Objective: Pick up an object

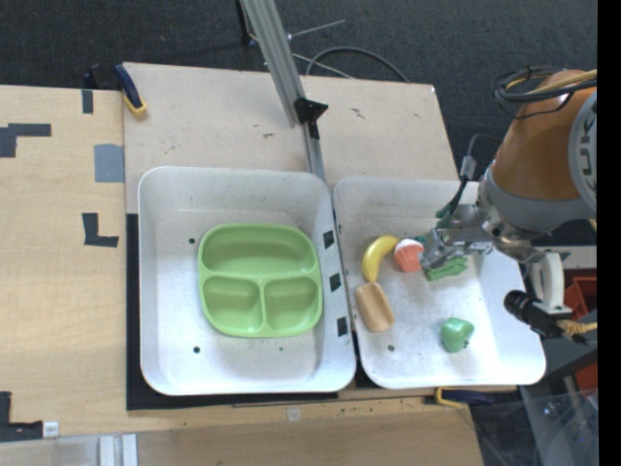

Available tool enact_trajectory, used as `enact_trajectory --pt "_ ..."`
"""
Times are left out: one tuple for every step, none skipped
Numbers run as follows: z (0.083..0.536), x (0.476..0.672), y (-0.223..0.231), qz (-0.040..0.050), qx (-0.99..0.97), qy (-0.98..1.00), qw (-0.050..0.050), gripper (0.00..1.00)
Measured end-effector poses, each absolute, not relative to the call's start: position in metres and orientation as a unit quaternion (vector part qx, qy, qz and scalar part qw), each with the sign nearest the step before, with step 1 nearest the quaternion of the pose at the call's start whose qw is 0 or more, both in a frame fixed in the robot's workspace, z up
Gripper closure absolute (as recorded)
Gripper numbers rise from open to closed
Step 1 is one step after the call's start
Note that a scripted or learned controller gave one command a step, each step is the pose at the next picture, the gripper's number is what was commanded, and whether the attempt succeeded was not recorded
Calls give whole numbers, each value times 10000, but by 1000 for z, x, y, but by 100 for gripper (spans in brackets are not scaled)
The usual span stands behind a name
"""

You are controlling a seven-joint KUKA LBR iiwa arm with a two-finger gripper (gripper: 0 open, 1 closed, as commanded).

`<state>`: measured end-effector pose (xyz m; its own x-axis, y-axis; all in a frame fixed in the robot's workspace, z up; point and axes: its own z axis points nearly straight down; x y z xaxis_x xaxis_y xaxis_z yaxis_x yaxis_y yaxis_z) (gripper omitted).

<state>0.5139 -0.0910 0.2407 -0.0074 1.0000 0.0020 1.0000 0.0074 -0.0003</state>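
Small, red-and-white object (408, 255) beside banana (378, 256)

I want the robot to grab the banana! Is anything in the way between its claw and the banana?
Yes. A small red and white object sits between the gripper and the banana, close beside the banana's right end.

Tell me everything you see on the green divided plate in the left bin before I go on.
The green divided plate is a rounded-rectangle tray, seemingly matte plastic, light green. It has three compartments: one long one across the far side and two smaller ones side by side nearer the camera. It lies flat, right way up, on the floor of the left bin, roughly central, nearer the right wall. Nothing sits in it.
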Motion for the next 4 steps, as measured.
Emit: enact_trajectory --pt "228 524 -34 7 -7046 -7096 17 100" --pt "234 544 24 -4 -7042 -7100 6 100" --pt "239 553 77 -3 -7043 -7099 11 100" --pt "218 568 97 14 -7060 -7082 6 100"
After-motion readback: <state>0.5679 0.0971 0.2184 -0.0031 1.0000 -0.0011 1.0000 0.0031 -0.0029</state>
